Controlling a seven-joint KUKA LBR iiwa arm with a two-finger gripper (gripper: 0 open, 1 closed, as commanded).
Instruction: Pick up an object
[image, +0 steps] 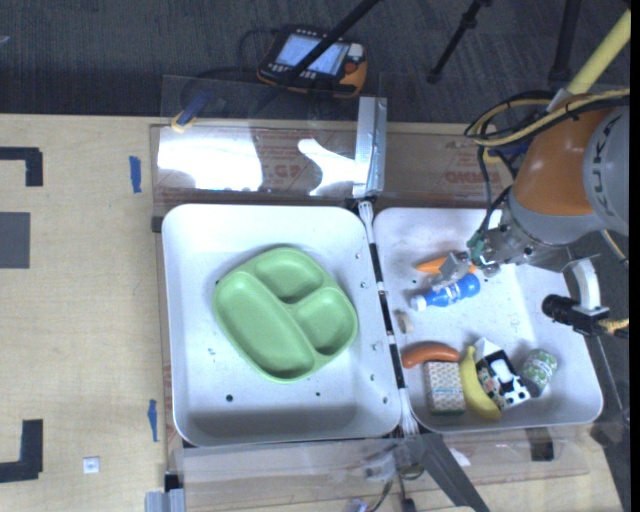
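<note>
We see the pincer low in the right bin, near its upper middle; arm comes in from the upper right. We cannot tell how far open it is or whether it has hold of anything: the tip is blurred against the clutter. An orange carrot-like piece sits touching it on its left. A blue bottle lies just below it, tilted. Further below: a red-orange sausage-shaped item, a tan block, a banana, a black-and-white toy and a greenish can. Well left of the pincer, the left bin holds a green divided plate.
</note>
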